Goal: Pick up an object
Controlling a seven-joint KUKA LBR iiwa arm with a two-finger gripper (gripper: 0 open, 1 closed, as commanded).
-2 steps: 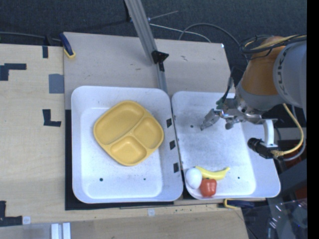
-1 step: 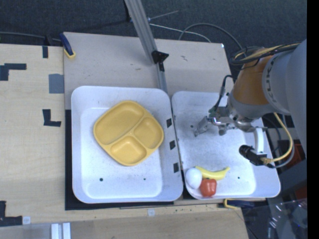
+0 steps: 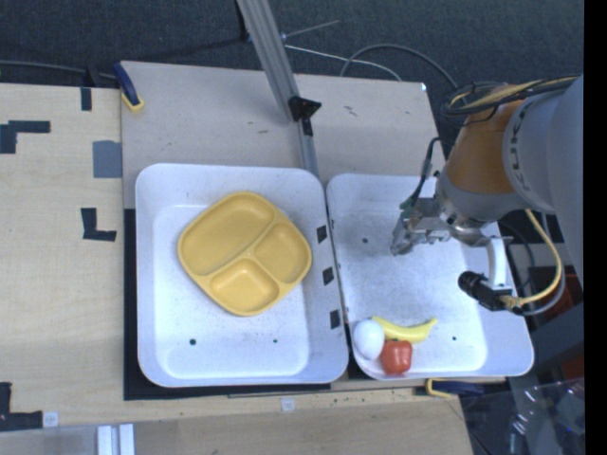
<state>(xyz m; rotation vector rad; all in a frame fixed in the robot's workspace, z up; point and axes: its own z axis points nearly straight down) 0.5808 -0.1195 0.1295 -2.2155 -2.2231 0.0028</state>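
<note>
Largest: a pale wooden table (image 3: 57, 282) carrying two shallow white bins side by side. In the left bin (image 3: 156, 349), a yellow divided plate (image 3: 245, 252) with three compartments, lying flat near the middle. In the right bin (image 3: 493, 349), tucked in the near left corner, a white egg-like ball (image 3: 367, 338), a yellow banana (image 3: 408, 329) and a red pepper-like piece (image 3: 397, 355), all touching one another and pressed close to the bin wall. Reaching in from the right, a grey arm (image 3: 531, 150) with an orange band, its end effector (image 3: 406, 240) low over the bare floor of the right bin, well apart from the three pieces; cannot tell whether apart or together, nothing seen clamped. Farther off, a slanted metal rail (image 3: 270, 45) and cables (image 3: 379, 60).
</note>
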